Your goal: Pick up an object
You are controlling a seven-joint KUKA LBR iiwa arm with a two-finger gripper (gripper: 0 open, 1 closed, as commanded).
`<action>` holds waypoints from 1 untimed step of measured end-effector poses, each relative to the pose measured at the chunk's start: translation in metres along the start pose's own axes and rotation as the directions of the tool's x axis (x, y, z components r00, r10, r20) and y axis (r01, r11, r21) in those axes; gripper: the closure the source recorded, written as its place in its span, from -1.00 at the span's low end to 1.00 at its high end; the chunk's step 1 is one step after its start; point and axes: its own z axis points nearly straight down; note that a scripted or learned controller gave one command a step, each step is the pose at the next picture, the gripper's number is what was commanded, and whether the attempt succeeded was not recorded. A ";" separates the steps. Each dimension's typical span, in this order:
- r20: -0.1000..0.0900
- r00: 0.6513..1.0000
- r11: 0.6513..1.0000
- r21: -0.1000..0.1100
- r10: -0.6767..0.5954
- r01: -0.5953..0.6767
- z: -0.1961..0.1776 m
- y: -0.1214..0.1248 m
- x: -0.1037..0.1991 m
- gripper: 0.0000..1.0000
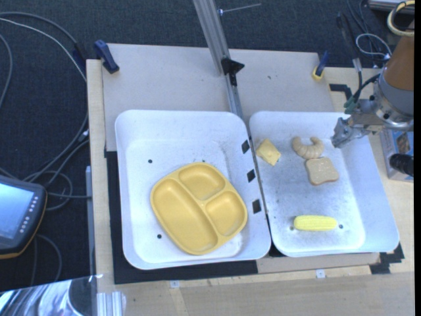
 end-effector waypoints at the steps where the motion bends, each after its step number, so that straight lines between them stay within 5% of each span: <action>1: -0.001 1.000 1.000 0.003 0.001 -0.001 -0.017 0.001 0.000 1.00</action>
